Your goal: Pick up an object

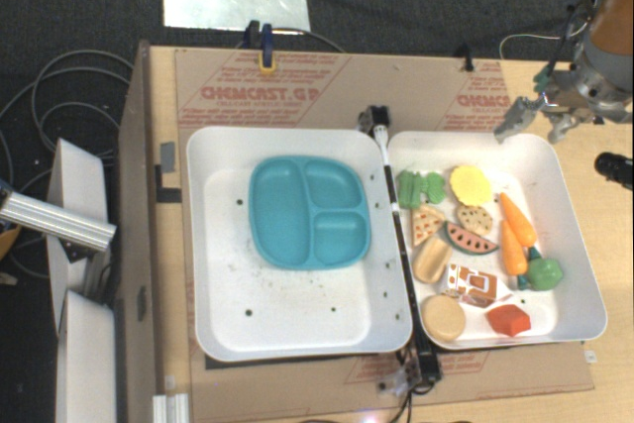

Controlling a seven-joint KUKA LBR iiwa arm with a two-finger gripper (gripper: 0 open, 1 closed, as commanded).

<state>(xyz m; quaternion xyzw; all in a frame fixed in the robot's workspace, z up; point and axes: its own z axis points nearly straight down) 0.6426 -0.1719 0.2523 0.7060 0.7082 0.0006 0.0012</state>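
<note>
Small plastic toy foods, judged light, rigid and slippery, are found in the right white bin (570, 203). The long orange plastic carrot (514, 231), near its right wall, is best taken across its middle. The gripper (543, 117) hangs empty beyond the bin's far rim, fingers spread.

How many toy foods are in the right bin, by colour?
Green: 2 — leafy piece, round one
Yellow: 1
Orange: 2 carrots
Red: 2 — watermelon, block
Tan/brown: 5
Total: 12
</note>
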